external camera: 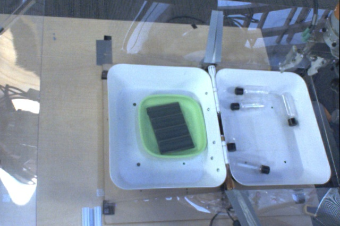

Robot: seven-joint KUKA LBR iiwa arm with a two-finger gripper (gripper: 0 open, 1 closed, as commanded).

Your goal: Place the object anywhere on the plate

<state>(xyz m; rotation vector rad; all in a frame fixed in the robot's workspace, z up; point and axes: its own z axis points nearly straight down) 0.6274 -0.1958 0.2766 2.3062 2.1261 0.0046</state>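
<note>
Two shallow white bins sit side by side on a wooden bench (pixel 64 113), their inner edges touching.

The left bin (pixel 122 166) holds a light green plate (pixel 146 137), square with rounded corners, lying near the bin's middle. On the plate rests a dark block (pixel 170 128), grey and ribbed across its top, turned a little off square against the plate's edges. It lies wholly inside the plate's rim, with green showing on all sides of it.

The right bin (pixel 313 161) holds several clear tubes with black caps, all lying flat and well apart from each other. One tube (pixel 252 91) lies near the far left corner with its cap to the left, and a second tube (pixel 247 106) lies just below it, pointing the same way. A third tube (pixel 288 107) lies towards the right wall, cap at its near end. A fourth tube (pixel 254 167) lies near the front edge, cap to the right. A small black piece (pixel 231 146) sits against the bin's left wall; what it is cannot be made out.

The arm's end shows at the far right, above the right bin's back corner. The gripper (pixel 311 60) there is partly cut off and cluttered, so I cannot tell whether it is spread or closed. It is well apart from the plate and the block.
</note>
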